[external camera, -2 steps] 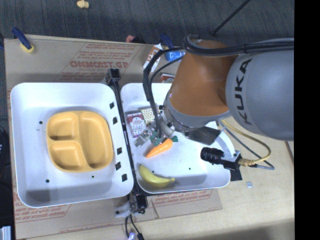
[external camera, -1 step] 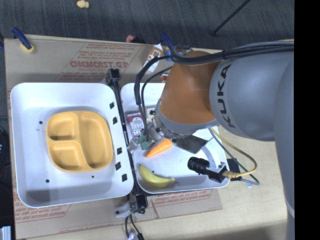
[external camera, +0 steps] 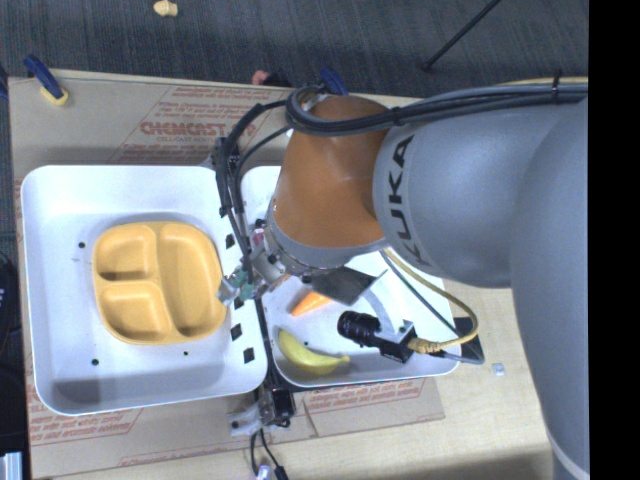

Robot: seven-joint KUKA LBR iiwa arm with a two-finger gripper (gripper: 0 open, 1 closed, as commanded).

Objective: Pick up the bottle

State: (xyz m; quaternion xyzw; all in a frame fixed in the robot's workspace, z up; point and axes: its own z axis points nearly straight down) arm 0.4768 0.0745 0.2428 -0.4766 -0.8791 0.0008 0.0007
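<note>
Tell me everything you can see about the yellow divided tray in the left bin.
The yellow tray looks like moulded plastic, a rounded square with three compartments: two smaller ones stacked on the left side of the view, one long one on the right. Nothing lies in any of them. It sits flat on the floor of the left white bin, turned slightly askew. Its right edge reaches close to the gripper near the wall between the bins; whether they touch is unclear.

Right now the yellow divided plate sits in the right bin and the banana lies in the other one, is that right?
Not quite. The camera view shows the yellow divided plate in the left bin, not the right one. The banana does lie in the other bin, the right bin, near its front edge beside an orange piece.
</note>
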